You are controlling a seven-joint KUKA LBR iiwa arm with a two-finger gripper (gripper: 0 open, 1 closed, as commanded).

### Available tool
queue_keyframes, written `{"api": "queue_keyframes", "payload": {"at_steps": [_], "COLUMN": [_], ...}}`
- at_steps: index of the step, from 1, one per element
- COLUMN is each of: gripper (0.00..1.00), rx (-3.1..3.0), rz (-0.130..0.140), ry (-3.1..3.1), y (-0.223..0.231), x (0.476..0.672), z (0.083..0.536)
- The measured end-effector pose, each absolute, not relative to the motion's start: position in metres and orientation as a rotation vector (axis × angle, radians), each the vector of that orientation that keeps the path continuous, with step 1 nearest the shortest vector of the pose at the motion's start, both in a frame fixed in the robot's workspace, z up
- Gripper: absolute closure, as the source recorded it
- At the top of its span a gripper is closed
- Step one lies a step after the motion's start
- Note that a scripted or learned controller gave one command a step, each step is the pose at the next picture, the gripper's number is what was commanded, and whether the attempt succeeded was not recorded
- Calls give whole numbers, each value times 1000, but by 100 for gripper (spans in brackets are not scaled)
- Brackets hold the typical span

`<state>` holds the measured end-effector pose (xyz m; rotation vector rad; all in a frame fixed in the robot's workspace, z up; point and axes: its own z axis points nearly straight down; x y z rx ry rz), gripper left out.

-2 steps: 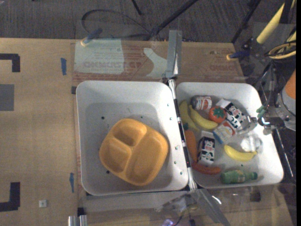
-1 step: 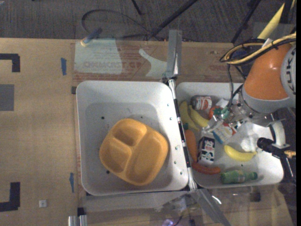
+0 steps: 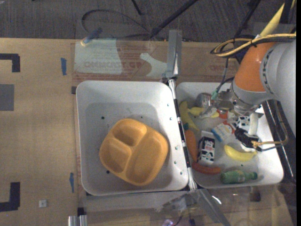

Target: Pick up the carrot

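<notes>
Over the right bin, the end effector hangs near the toys; I cannot tell its state. Next, it must reach the carrot beside the bin's left wall.

We see the grey arm reaching in from the right, orange band showing, its tool lowered, wrist angled downward.

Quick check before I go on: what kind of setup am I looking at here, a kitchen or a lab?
Most likely a robot lab bench, not a kitchen: two white bins on a taped board, toy food such as the carrot and a banana, and tripod legs on carpet behind.
</notes>
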<state>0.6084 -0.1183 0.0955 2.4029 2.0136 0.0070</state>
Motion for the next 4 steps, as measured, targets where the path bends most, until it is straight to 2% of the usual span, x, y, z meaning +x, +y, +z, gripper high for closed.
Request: {"api": "queue_keyframes", "payload": {"at_steps": [1, 2, 3, 4], "gripper": [100, 0, 0, 0], "rx": [2396, 2396, 2653, 2301], "rz": [3, 3, -4, -2], "ry": [2015, 2015, 1684, 2140], "y": [-120, -120, -84, -1], "x": [610, 610, 572, 610], "z": [104, 104, 182, 182]}}
